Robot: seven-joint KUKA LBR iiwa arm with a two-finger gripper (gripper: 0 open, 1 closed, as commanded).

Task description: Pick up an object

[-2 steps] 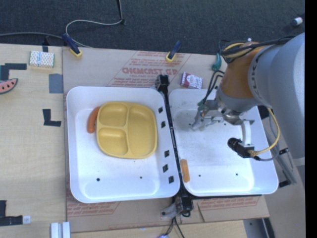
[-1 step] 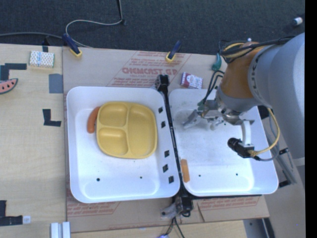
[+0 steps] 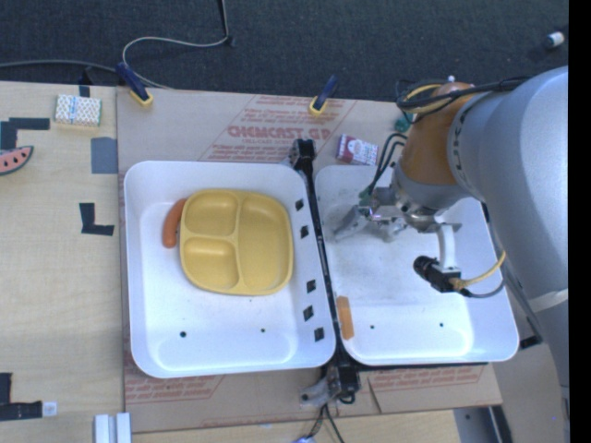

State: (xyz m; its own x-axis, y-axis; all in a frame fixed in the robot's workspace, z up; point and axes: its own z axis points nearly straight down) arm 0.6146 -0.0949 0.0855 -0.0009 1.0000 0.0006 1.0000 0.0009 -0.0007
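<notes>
The arm (image 3: 517,155) reaches in over the right bin (image 3: 480,340), its orange band (image 3: 434,146) sitting above the wrist, and the pincer (image 3: 355,220) hangs low over the upper left part of that bin, close to the divider between the two bins. Whether the pincer stands wide or narrow cannot be told from this angle, and nothing is seen between its tips. A small orange object (image 3: 344,317) lies in the right bin below the pincer, against the bin's left wall and well apart from it. To the pincer's left, in the left bin (image 3: 222,349), rests a yellow sectioned plate (image 3: 236,241), with an orange sausage-shaped item (image 3: 171,224) touching the plate's far edge from the pincer. Just above the pincer, outside the bins on the cardboard (image 3: 268,132), lies a small red and white packet (image 3: 355,149).
</notes>
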